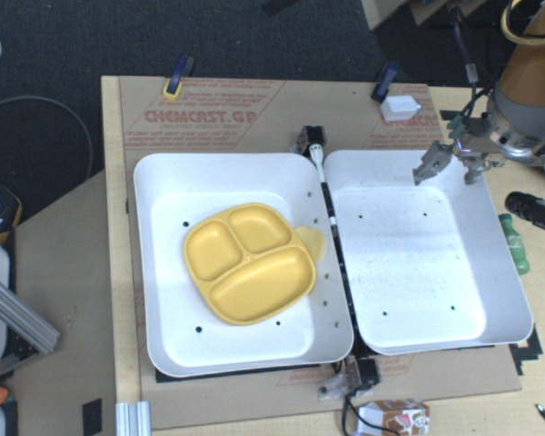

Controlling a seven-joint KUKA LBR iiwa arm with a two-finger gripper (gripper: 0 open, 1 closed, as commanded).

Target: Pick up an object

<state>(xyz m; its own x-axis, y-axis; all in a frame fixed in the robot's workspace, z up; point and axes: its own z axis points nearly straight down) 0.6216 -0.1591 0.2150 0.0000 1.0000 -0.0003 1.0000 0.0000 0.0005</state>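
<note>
hand (452,163) spread apart and bare above right bin's (490,330) far rim, arm (527,89) cropped rightward, yellow divided plate (247,262) well left.

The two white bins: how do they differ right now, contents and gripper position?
The left bin holds a yellow divided plate lying flat; the right bin shows bare floor. The gripper hovers over the right bin's far right corner, away from the left bin. Both are shallow, white and side by side.
</note>
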